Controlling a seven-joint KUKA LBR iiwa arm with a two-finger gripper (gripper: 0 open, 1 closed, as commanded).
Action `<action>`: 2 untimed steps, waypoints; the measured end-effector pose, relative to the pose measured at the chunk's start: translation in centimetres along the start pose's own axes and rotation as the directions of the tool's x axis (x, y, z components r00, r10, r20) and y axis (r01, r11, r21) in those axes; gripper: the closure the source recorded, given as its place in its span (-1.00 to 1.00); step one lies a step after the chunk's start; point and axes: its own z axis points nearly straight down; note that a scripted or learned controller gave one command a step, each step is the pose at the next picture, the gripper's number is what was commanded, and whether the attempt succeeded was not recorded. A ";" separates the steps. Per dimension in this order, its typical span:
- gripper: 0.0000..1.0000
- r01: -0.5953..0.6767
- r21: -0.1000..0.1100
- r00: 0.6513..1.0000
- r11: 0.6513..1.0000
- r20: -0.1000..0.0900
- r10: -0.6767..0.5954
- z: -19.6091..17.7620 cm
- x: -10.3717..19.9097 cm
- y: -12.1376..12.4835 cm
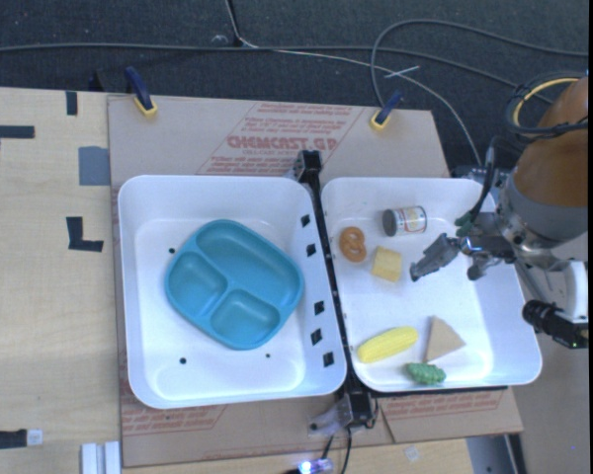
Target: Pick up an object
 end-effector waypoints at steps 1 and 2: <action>-1.00 0.003 -0.011 1.000 1.000 0.002 -0.003 -0.5 0.0 0.2; -1.00 0.001 -0.007 1.000 1.000 0.002 -0.001 4.7 -0.5 -0.6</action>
